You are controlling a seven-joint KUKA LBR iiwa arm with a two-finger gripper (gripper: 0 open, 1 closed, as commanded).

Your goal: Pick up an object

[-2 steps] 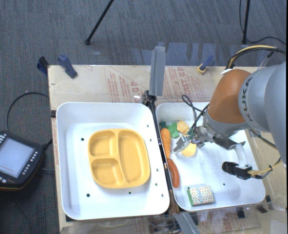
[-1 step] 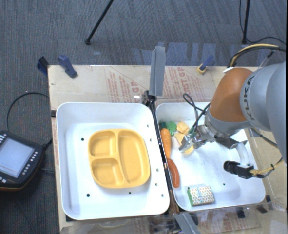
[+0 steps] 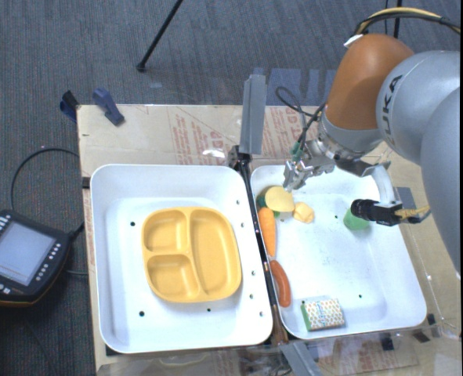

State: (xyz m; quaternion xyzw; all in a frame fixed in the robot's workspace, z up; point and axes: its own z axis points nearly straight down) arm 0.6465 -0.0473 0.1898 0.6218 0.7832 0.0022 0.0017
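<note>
My gripper (image 3: 292, 177) hangs over the far left corner of the right bin (image 3: 388, 284), just above and slightly right of a pale yellow round fruit (image 3: 279, 200). Nothing shows in its grip. A small yellow piece (image 3: 303, 212) lies right beside that fruit. An orange carrot (image 3: 268, 231) runs along the bin's left wall, with a red-orange sausage (image 3: 280, 282) below it. A green object (image 3: 356, 220) sits toward the right, partly behind a black part of the arm. A small patterned box (image 3: 323, 313) rests near the front edge.
The left bin (image 3: 113, 288) holds a yellow divided plate (image 3: 192, 254). A grey upright post (image 3: 253, 120) stands at the back between the bins. The arm's body (image 3: 419, 108) looms over the right bin's far right side. A handheld pendant (image 3: 16, 257) lies on the floor at left.
</note>
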